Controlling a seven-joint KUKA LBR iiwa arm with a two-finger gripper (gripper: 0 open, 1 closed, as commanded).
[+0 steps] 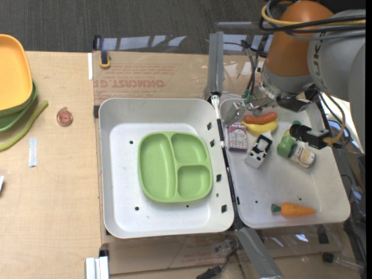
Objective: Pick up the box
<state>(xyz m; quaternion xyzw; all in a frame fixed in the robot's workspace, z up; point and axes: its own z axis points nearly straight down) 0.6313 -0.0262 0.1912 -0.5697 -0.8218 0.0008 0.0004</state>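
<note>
box (237,137): lay flat in the right bin (325,193), in its far half, just beside the left wall; pink and white.
edges: sat close against the rim shared by the two bins; had a yellow-and-red toy piece (260,121) near its far right corner and a black-and-white block (258,151) just beside its near right corner.
open room: bare white floor across the near half of the right bin, broken by a carrot (293,210) near the front rim; less room in the far half, with a green-capped bottle (296,149) to the right of the block.
counts: two bins; one box; one toy piece, one block, one bottle and one carrot in the right bin.
left bin (116,173): held one green divided plate (174,166) of three compartments, lying level in the middle, apart from every wall.
worktop (52,214): carried a stack of yellow and green plates (11,80) at the left edge, one small pink round thing (65,117) and one white strip (32,153).
arm (296,28): extended in from the upper right, orange band uppermost, wrist bent down toward the far left corner of the right bin.
tool (245,105): hung over that far left corner, just beyond the box and apart from it.
tool state: could not be told from this view, neither how far open nor whether anything was in its hold.
</note>
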